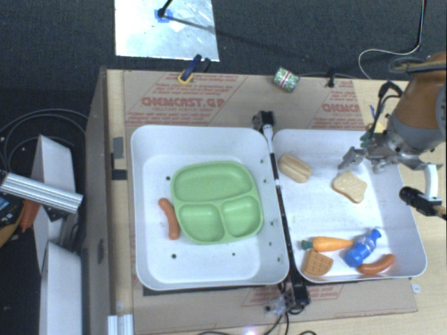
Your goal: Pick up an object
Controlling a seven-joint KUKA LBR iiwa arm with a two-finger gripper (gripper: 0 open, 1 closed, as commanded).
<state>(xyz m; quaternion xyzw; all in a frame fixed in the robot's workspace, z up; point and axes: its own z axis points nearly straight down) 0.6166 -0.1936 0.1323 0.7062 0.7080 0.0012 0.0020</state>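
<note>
- Near edge of the right bin: a waffle piece, a carrot, a blue bottle and a sausage are lying in a loose cluster along the near wall, probably scattered there as pick candidates rather than arranged.
- Left bin: a green divided plate is sitting at its centre, three compartments bare; a second sausage is lying on the bin floor just beside the plate's left rim, not in it.
- Middle of the right bin: a slice of bread is lying flat, apart from the cluster; it appears to be the nearest candidate for the pick.
- Far left corner of the right bin: a bread roll is resting close to the divider between the bins.
- Far right of the right bin: the gripper is hanging above the floor just beyond the slice of bread, the arm reaching in from the right; one finger is pointing toward the roll, but whether the claw is apart or together cannot be told. Nothing is seen between its fingers.
- Far edge of the bench: the brown board under the bins is printed "CHEMCAST GP" in red, once behind each bin; a small green can is lying on its far edge, its label too small to read.
</note>
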